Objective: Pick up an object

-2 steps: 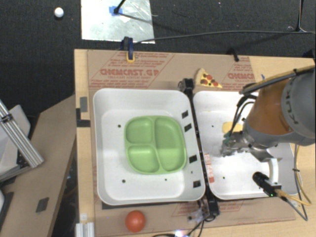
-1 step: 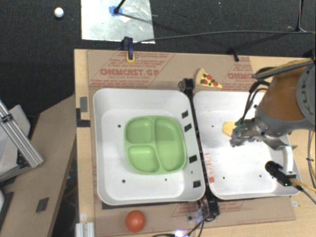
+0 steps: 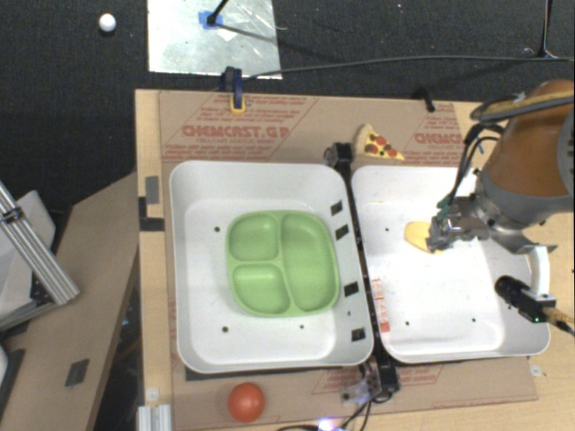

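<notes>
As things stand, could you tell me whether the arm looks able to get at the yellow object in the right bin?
Probably yes: the gripper is already right against the yellow object in the right bin, with nothing lying between them.

Colours and patterns across the bench

Two white bins are set on a tan board printed with red lettering. A light green divided plate is seen in the left bin, a pale yellow object in the right. A yellow pizza-slice toy dotted with red is seen on the board, and an orange-red ball at its front edge. The arm is coloured grey with an orange band. A small white ball and a silvery sheet marked in blue are shown against black.
</notes>
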